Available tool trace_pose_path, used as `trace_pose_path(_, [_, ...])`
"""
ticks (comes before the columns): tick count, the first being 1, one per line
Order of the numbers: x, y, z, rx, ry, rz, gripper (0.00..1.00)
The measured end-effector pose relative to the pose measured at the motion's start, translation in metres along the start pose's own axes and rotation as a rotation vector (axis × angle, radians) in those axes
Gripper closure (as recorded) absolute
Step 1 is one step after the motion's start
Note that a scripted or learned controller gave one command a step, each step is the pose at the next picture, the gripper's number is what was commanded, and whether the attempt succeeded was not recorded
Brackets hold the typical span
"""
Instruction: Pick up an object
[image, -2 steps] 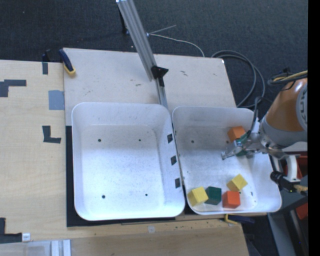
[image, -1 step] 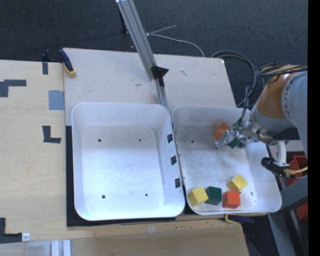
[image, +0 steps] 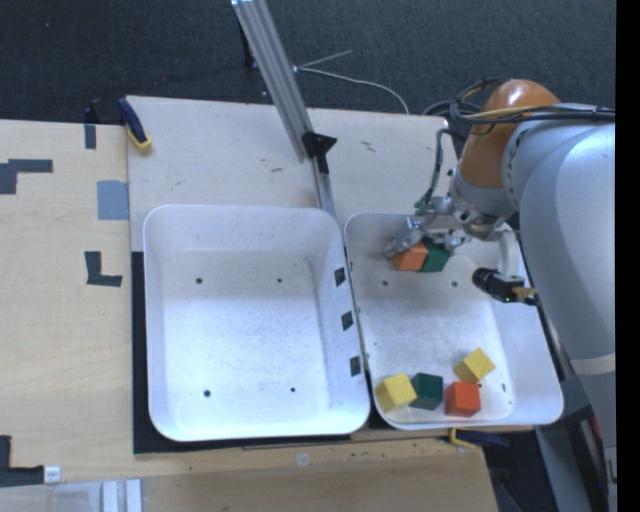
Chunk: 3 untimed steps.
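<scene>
In the right bin (image: 520, 405), an orange block (image: 409, 260) and a green block (image: 436, 260) sit touching near the far rim at 12 o'clock, just under the claw (image: 425, 240). Four more blocks crowd the near rim at 6 o'clock: yellow (image: 396, 390), dark green (image: 428, 390), orange (image: 462, 398), yellow (image: 477, 365). The bin's middle floor lies open. The arm (image: 545, 170) reaches in from 3 o'clock, wrist bent down; whether the claw is spread or pinching, I cannot tell.
</scene>
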<state>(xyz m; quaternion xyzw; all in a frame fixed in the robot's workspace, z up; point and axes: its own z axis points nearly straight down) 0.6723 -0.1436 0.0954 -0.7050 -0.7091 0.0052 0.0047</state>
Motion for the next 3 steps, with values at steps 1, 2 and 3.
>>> trace_pose_path(1, [-0.001,0.0,-0.011,-0.006,-0.002,0.001,1.0])
trace_pose_path(2, [0.095,-0.03,-0.101,-0.018,0.004,-0.003,1.0])
trace_pose_path(3, [0.207,-0.026,-0.095,-0.011,0.004,-0.004,1.0])
